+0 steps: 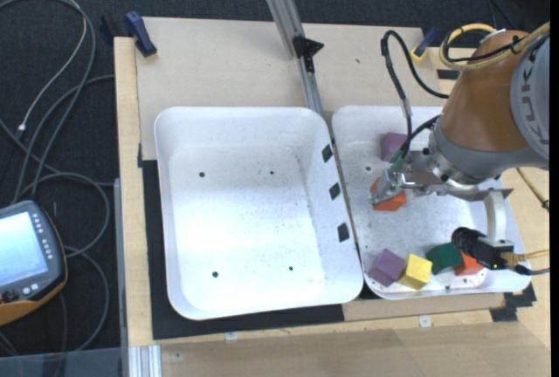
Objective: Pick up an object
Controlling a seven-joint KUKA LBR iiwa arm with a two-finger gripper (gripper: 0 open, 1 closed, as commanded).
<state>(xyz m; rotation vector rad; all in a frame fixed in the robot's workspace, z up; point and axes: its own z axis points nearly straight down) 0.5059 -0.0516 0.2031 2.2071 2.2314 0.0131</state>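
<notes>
My gripper (pixel 390 183) reaches into the right bin (pixel 367 218) from the right, low over an orange block (pixel 389 198) that lies right at its fingertips. A purple block (pixel 392 144) sits just behind the gripper, toward the bin's far side. Along the bin's near edge lie another purple block (pixel 385 265), a yellow block (pixel 417 270), a green block (pixel 445 257) and a small orange piece (pixel 472 262). The arm's body hides part of the bin's right side.
The left bin (pixel 244 209) stands beside the right one, sharing a raised divider rim (pixel 336 192) with black clips. A metal pole (pixel 284 9) slants across the bench behind the bins. Cables lie at the back right.
</notes>
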